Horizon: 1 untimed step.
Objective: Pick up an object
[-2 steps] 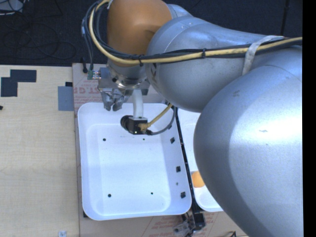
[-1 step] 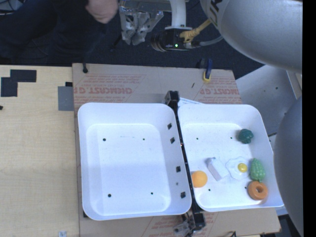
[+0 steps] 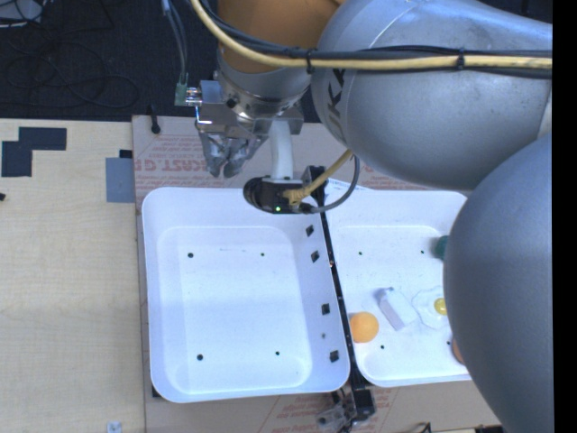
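My hand (image 3: 227,159) hangs pinched together, holding nothing, above the left bin's (image 3: 162,242) twelve o'clock rim; the orange ball (image 3: 364,327), probably light and slippery, sits in the right bin (image 3: 397,373), best gripped across its middle.

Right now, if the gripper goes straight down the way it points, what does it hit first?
Probably the far rim of the left bin, or the cardboard just behind it; depth is unclear. The gripper points at no loose object.

My arm (image 3: 433,70) reaches in from the right, its grey bulk filling the near right. The orange band (image 3: 270,12) sits above my wrist. My gripper (image 3: 225,161) points down at the far left, fingers close together, holding nothing.
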Tool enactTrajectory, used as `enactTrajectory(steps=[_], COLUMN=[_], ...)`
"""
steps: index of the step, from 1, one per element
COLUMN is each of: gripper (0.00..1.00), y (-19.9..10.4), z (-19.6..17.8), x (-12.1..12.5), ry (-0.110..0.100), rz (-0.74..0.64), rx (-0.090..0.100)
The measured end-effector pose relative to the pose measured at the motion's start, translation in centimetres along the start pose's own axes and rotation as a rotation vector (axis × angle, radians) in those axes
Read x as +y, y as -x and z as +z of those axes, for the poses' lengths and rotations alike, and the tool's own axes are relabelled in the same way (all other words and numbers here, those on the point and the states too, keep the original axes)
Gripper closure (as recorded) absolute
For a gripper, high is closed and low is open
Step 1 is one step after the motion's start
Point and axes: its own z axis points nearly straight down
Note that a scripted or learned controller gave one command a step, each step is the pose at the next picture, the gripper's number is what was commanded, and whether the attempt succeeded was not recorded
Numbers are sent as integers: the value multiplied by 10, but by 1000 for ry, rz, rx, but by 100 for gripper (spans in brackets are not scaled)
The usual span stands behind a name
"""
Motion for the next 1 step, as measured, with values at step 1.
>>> enactTrajectory(steps=[1], gripper=[100], y=[0], z=[6], x=[-25], ry=[11], rz=[-4], rx=[4])
